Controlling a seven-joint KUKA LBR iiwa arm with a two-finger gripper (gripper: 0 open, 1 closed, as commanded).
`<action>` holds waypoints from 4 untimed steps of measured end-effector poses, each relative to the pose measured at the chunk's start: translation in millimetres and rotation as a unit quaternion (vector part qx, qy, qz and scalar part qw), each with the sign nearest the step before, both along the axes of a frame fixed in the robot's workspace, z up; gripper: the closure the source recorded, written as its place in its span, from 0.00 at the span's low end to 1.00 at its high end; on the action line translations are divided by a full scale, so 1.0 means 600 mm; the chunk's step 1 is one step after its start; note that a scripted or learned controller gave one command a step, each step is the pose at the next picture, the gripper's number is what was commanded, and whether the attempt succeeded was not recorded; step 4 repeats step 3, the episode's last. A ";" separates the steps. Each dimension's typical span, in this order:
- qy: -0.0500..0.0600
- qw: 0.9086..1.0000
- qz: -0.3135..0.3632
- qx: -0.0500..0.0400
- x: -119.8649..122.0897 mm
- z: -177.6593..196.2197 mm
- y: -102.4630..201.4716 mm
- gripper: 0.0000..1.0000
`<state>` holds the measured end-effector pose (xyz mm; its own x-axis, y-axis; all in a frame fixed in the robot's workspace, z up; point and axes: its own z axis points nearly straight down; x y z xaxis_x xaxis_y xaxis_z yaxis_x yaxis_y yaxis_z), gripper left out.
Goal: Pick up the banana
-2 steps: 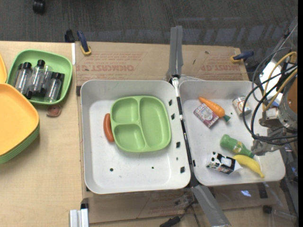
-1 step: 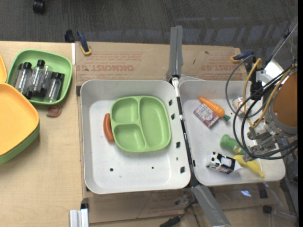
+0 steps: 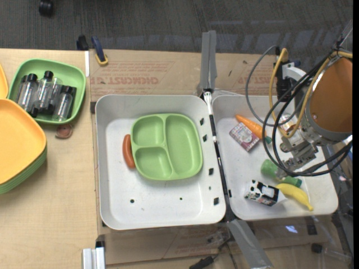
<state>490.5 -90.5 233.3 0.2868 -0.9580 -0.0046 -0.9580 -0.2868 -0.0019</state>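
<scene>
Spanning the middle of the frame, the left bin (image 3: 112, 206) holds a green divided plate (image 3: 166, 146), with a red sausage-shaped piece (image 3: 128, 151) lying against the plate's left edge. To its right sits the right bin (image 3: 238, 203), meeting the left one along a shared seam. At the far left edge of the frame lies a stack of orange plates (image 3: 19, 144), and above it a green tray (image 3: 39, 72) carrying several dark-capped bottles (image 3: 45, 94).

My arm (image 3: 334, 97) enters at the right edge, its orange band uppermost, trailing black and yellow cables. My claw (image 3: 294, 156) hangs over the right half of the right bin; whether it is wide or narrow I cannot tell from this angle.

Within the right bin, smaller items: the banana (image 3: 296, 195), yellow, lying in the lower right corner, just below my claw and apart from it; a green object (image 3: 272, 168) just left of the claw; a black-and-white carton (image 3: 262, 193) left of the banana; a carrot (image 3: 248, 124) near the top; a small pink packet (image 3: 243, 135) beside the carrot.
</scene>
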 end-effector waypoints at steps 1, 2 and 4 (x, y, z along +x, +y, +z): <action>0.001 0.991 0.133 0.000 -0.021 -0.032 -0.011 1.00; 0.001 0.985 0.175 0.001 -0.022 -0.095 -0.146 1.00; 0.000 0.939 0.345 0.001 -0.022 -0.120 -0.106 1.00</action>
